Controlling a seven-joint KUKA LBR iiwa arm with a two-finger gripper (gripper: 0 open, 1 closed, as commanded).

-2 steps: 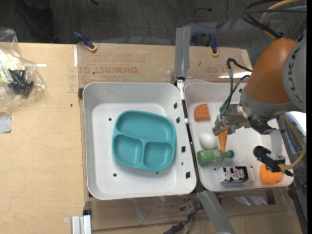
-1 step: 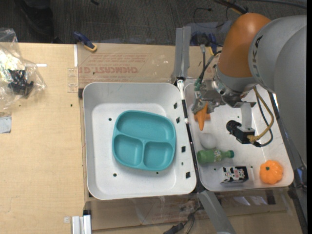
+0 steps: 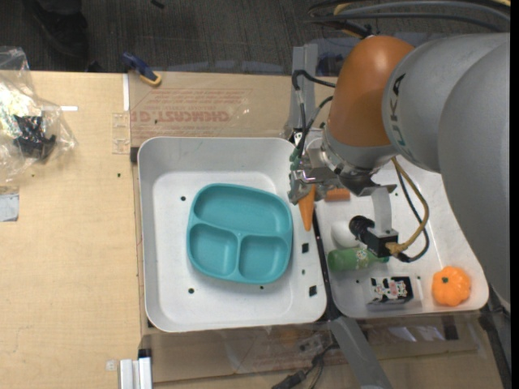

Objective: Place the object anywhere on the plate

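A teal plate [image 3: 240, 233] with three compartments lies in the left white bin [image 3: 162, 241]. My gripper [image 3: 306, 191] hangs over the rim between the two bins, just right of the plate's upper right corner. An orange carrot-shaped object [image 3: 306, 209] points down from between its fingers, so the gripper is shut on it. The carrot's tip sits just off the plate's right edge, above the bin wall.
The right bin [image 3: 454, 225] holds a small orange pumpkin [image 3: 451, 287], a green object [image 3: 350, 258], a white round item [image 3: 347, 232] and a small printed card [image 3: 389, 290]. A plastic bag [image 3: 28, 128] lies on the wooden bench at the far left.
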